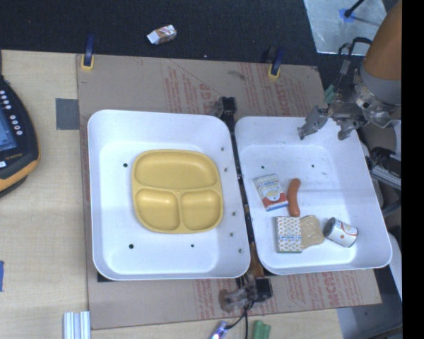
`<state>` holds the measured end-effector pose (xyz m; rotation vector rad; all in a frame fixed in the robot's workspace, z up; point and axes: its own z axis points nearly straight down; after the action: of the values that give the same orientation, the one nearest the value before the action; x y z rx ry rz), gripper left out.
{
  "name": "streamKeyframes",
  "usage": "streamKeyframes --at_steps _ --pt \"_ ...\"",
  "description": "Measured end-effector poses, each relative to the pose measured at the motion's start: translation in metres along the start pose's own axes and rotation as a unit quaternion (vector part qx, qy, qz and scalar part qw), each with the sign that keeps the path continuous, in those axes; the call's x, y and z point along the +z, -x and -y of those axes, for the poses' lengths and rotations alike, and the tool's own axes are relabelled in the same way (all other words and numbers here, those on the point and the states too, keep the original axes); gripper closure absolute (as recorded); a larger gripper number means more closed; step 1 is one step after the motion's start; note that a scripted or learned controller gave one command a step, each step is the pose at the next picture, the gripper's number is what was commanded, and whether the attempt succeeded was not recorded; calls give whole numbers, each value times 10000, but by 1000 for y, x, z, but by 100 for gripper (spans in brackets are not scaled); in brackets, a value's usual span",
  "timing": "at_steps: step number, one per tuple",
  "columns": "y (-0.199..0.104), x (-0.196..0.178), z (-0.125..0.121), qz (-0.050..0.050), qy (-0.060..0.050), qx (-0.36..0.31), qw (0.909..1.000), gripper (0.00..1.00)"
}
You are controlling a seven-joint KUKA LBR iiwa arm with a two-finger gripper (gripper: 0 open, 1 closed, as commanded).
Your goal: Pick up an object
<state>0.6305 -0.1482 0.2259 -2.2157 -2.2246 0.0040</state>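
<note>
In the right bin (353, 260) lie a small white carton with red and blue print (268, 191), a red sausage (294, 198), a patterned white packet (289, 234) on a tan slice (311, 232), and a small silver can on its side (340, 232). My gripper (329, 124) hangs over the bin's far right corner, well above and behind these objects. Its two dark fingers are spread apart with nothing between them.
The left bin (106, 189) holds a yellow three-part plate (177, 190). A teach pendant (3, 136) lies at the left edge of the bench. A small wrapped item (162, 34) lies on the dark floor beyond the bench. Clamps (87, 54) hold the cardboard.
</note>
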Motion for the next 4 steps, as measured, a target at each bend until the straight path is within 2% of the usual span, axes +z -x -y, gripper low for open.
streamKeyframes --at_steps 1,2,3,4 --pt "-11 84 41 3 -13 -5 10000 0" --pt "-9 131 49 11 36 -3 10000 0" --pt "-7 131 45 2 18 -1 10000 0" --pt "-20 130 13 11 30 -7 10000 0"
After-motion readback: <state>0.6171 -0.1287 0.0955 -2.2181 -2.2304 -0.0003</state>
